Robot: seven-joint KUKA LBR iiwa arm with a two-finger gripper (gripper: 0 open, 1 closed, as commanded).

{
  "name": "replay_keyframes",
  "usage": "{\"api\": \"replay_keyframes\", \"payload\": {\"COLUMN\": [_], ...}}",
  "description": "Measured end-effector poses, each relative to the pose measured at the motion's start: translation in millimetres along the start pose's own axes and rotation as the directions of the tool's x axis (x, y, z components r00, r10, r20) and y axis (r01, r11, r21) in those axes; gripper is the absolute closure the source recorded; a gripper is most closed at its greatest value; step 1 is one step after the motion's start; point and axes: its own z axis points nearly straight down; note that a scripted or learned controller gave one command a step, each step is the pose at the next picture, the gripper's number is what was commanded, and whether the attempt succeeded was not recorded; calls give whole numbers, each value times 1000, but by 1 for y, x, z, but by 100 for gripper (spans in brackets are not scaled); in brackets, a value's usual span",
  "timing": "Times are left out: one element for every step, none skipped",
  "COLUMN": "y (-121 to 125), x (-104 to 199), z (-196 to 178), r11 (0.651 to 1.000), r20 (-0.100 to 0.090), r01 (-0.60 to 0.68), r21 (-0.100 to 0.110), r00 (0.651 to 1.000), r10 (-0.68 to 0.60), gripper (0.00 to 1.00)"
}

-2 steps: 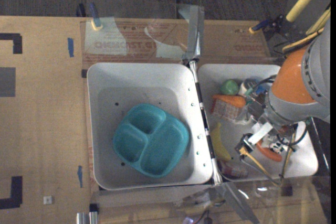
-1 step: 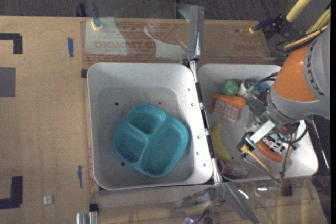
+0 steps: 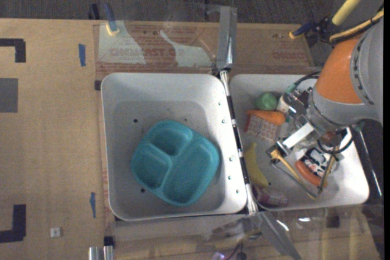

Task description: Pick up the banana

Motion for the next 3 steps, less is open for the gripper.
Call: {"api": "replay_keyframes", "payload": {"y": [38,38,85], "x": [-39,-39,-78], "z": [5,5,32], "r11": [936,936,978], "r20": [1,1,1], "r01": [-352,-352,-211], "r21": [1,1,3], "r00": [936,936,978], "r10": [352,352,211], "gripper": [100,0,0]}}
